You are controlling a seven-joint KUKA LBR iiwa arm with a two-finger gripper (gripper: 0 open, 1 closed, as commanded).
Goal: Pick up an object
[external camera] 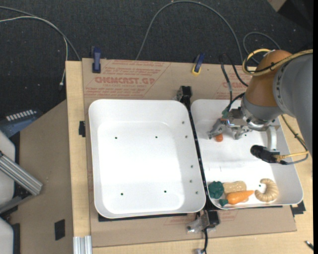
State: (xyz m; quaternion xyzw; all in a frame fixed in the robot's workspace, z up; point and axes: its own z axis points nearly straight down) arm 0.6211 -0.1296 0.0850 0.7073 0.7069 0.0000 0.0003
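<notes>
Orange toy carrot (239, 197) sits right at the near rim of the right bin (233, 166), lying roughly crosswise. A dark green piece (215, 189) touches its left end, tucked into the bin's near left corner. A tan piece (234, 187) lies just behind the carrot, up against the green one. To the right, a pale curled piece shaped like a pastry (268, 191) rests a little apart from the carrot's tip. All four are bunched along that near wall.

Moving up the bin, the floor is bare white, and then there's the gripper (222, 130), low over the far left part of the right bin, close to the wall shared with the left bin (144, 158). A small orange bit (218, 138) shows right at the gripper's lower end. Clenched, released, or gripping that bit? I cannot tell from this angle.

The grey arm (293, 84) with its orange band comes in from the right above the bin.

Beyond the bins, a cardboard sheet (124, 77) with red lettering lies flat, pinned at its far edge by a blue clamp (96, 59) and a yellow clamp (198, 63). Thin cables (189, 7) loop across the dark floor behind.
</notes>
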